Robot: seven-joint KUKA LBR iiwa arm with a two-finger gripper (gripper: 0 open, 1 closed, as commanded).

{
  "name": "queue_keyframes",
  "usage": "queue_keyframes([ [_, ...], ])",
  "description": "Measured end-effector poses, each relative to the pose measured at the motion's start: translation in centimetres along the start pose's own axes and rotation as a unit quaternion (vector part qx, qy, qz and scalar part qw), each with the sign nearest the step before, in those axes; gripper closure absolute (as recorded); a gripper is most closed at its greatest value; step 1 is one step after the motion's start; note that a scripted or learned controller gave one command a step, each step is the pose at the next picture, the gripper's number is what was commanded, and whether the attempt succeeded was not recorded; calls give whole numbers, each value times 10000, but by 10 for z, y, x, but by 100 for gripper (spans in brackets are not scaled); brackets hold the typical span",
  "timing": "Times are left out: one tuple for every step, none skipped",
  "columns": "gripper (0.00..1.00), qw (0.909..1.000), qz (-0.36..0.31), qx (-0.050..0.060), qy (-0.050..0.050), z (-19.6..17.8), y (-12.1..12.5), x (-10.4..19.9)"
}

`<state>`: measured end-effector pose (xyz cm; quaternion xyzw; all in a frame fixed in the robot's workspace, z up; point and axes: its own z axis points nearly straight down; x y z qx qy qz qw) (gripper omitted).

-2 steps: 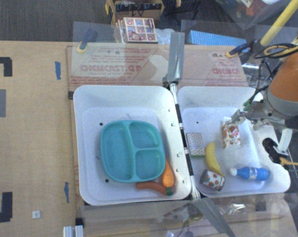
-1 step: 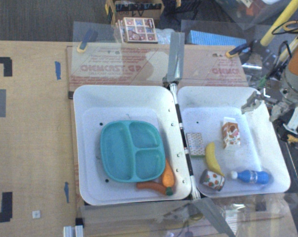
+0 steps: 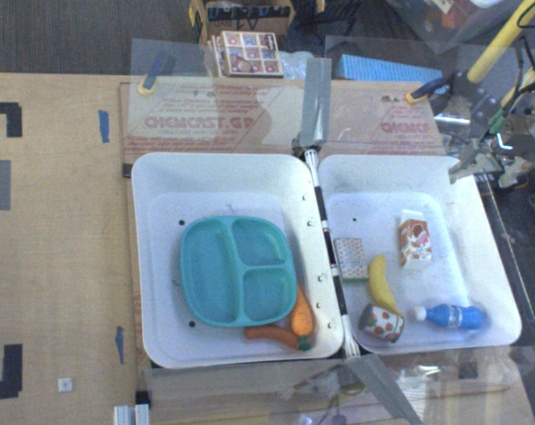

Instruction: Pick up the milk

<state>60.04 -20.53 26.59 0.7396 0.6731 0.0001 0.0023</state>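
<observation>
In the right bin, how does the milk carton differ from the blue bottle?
The milk is a boxy carton, white with a red-brown print; the bottle is round, blue with a white cap. The milk lies in the middle of the right bin, lengthwise up the view; the bottle lies on its side along the near edge, cap to the left. Both lie apart from other items.

1. We read faint reddish lettering on the left clear panel [image 3: 210,118] behind the bins; it cannot be made out with certainty.
2. The right clear panel [image 3: 400,122] carries similar, partly hidden lettering.
</observation>
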Motion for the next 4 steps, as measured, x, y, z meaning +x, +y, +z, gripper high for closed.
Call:
queue_keyframes([
  [0,9998,189,18,12,166,4,4],
  [0,10000,-24,-8,16,178,-61,30],
  [100,10000,-2,-44,4,167,-60,28],
  [100,9997,-240,14,11,70,-50,66],
])
